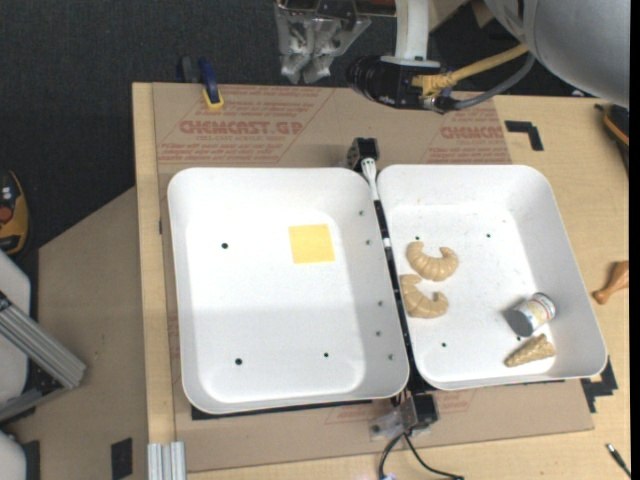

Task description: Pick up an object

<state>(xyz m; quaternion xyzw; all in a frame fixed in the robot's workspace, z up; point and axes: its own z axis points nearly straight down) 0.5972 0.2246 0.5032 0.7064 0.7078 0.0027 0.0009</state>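
- Camera view: the gripper (pixel 318 56) hangs at the top of the frame, above the far edge of the counter (pixel 120 268) and beyond both bins, well apart from everything in them.
- Its metal fingers point down with nothing between them; whether they are spread or pressed together I cannot tell.
- The left bin (pixel 190 268) holds a flat yellow square (pixel 311 244), lying in its far right part.
- The right bin (pixel 560 268) holds two tan croissant-shaped pieces (pixel 431 261) near its left wall, one just behind the other, close but apart.
- Toward the near right corner of that bin lies a small jar (pixel 529 314) on its side, with a grey lid.
- Just in front of the jar lies a tan cone-shaped piece (pixel 530 351), close to the bin's near rim.
- A blue and yellow clamp (pixel 209 83) sits at the counter's far left edge.
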